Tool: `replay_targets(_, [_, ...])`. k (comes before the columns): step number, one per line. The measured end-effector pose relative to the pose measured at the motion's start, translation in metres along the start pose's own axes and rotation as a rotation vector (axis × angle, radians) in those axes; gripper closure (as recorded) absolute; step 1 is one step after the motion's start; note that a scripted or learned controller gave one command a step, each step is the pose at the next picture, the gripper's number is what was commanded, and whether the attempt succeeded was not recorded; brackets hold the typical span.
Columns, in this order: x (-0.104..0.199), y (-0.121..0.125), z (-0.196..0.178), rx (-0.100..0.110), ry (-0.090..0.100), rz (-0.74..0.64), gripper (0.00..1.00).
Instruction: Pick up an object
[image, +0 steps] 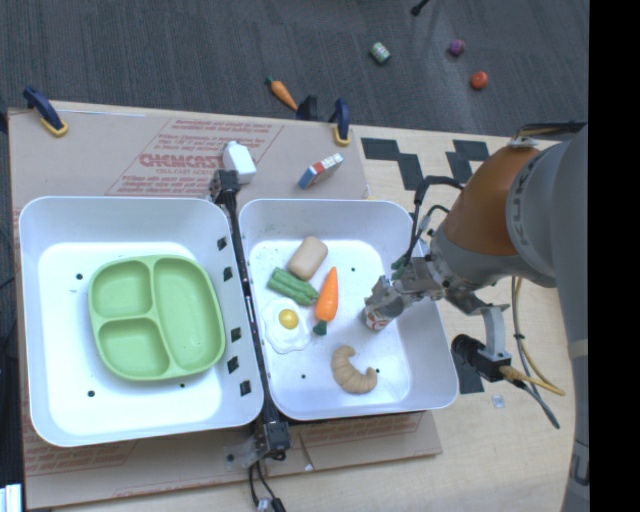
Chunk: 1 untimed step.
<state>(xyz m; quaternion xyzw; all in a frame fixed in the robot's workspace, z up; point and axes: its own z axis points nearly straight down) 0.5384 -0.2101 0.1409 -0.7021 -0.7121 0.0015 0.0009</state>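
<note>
One green divided plate (156, 316) lay in the left bin (40, 380). The right bin (425, 385) held one bun (308, 257), one bean pod (291, 286), one carrot (327, 293), one fried egg (287, 328), one croissant (353, 370). The claw (381, 308) sat low at a small can (376, 320); its opening, I couldn't tell.

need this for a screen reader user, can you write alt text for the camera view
A grey robot arm reaches from the right, its pincer low in the right white bin, which holds a carrot, fried egg, green bean pod, bread roll and croissant. The left white bin holds a green divided plate.
</note>
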Motion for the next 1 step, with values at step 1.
replay_targets(1, [-0.0013,0.0512,-0.1205,-0.006,-0.001,0.009,1.00])
